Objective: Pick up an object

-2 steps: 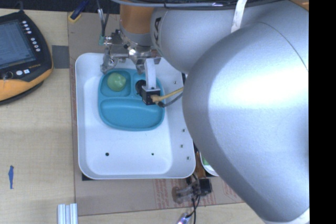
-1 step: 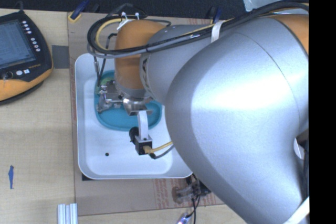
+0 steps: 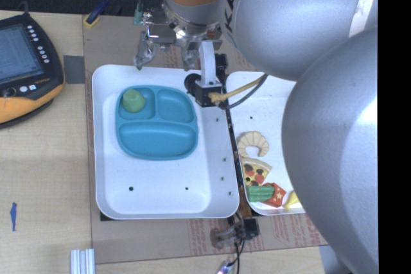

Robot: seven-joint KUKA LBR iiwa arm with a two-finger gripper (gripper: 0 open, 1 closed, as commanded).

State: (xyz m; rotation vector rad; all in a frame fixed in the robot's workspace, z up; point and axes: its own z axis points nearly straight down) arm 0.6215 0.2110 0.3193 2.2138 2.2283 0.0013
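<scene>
At the far left, well away from the jaws, a handheld control pendant [image 3: 22, 67] with an orange rim and a dark screen lies on the pale wooden worktop [image 3: 45, 157]. A small blue mark [image 3: 13, 215] sits on the worktop near the lower left edge, and a short white ribbed strip [image 3: 83, 260] lies at the bottom edge. A blue-and-yellow object [image 3: 94, 13] rests at the top, left of the jaws.

The left bin [image 3: 160, 202] is shallow and white, with rounded corners. In it lies a blue divided plate [image 3: 157, 122] with three compartments. A green round object [image 3: 133, 100] sits in the plate's upper-left compartment, below and just left of the jaws.

The jaws [image 3: 164, 61] hang over the far rim of the left bin, above the plate. The two fingers stand apart, released, with nothing between them. One fingertip [image 3: 139, 62] points down near the bin's upper-left corner. Just right of the jaws, a white bracket with a black fitting and a yellow-tipped cable [image 3: 209, 83] hangs from the wrist.

The right bin [image 3: 247, 83], right of the jaws, holds a croissant-shaped toy [image 3: 254, 143], a pizza-slice toy [image 3: 255, 172], and a cluster of red, green and yellow pieces [image 3: 270, 194], all below and right of the jaws. The grey arm [image 3: 308, 29] covers much of this bin.
</scene>
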